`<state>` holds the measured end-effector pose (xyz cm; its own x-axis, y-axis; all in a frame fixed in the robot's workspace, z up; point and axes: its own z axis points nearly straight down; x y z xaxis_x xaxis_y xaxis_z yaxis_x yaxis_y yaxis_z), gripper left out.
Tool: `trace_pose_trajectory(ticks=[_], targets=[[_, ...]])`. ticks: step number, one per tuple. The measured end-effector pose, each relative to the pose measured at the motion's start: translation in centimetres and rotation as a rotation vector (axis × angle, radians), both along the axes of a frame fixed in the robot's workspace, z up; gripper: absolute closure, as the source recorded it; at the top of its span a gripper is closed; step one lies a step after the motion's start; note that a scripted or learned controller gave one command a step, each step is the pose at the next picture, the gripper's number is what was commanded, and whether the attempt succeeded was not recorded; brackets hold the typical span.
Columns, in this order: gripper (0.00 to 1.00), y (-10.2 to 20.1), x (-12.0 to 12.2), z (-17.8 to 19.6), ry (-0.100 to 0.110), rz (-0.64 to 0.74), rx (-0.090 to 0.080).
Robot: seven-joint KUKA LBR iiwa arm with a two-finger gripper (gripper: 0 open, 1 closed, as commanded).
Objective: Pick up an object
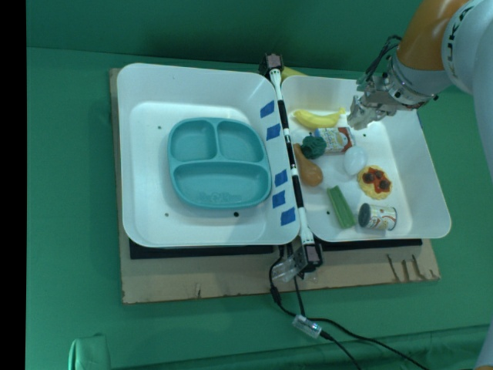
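Labelled can (377, 216), print unreadable; end effector (360, 119) hovers above carton (333, 139).

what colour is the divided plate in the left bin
Teal, a blue-green; the divided plate shows plainly in the camera view.

The hand (359, 119) hovers beside the banana (318, 117) in the right bin (431, 199).

left bin (146, 99) — holds teal divided tray (219, 163) | blue tape squares (277, 168) along its right rim | cardboard sheet (192, 287) under both bins | black cable (339, 341) — trails over green cloth (62, 206)
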<state>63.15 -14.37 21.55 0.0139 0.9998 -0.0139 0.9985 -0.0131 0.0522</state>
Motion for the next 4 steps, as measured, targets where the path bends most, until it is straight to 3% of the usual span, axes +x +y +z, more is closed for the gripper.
trace_pose_trajectory(ticks=[1, 2, 3, 4], targets=[[0.0, 0.0, 0.0, 0.0, 0.0, 0.0, 0.0], [0.0, -1.7, -7.3, -1.9, 0.007, 0.004, 0.004], [0.0, -3.2, -13.7, -2.3, 0.013, 0.007, -0.003], [1.0, -3.6, -13.4, -0.8, -0.001, -0.002, -0.012]])
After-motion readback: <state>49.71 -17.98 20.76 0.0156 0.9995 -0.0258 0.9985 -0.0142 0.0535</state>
